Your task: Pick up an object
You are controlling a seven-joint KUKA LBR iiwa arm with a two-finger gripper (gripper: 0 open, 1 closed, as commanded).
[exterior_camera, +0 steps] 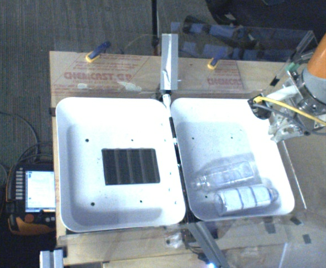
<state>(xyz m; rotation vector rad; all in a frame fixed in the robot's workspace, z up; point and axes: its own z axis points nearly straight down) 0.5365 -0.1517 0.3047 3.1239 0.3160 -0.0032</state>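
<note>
Two bins are seen. In the left bin (73, 121) lies one dark ridged block (130, 166); in the right bin (207, 127), two clear bottles (225, 173) (247, 199) side by side. The gripper (280, 119) hangs over the right bin's far right rim.

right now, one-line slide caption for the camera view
Gripper over right bin edge; two clear bottles inside, dark ribbed panel in left bin.

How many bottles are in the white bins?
2, both in the right bin. A clear bottle lies near the middle, and a bottle with a white label lies just in front of it, by the bin's near edge.
</note>
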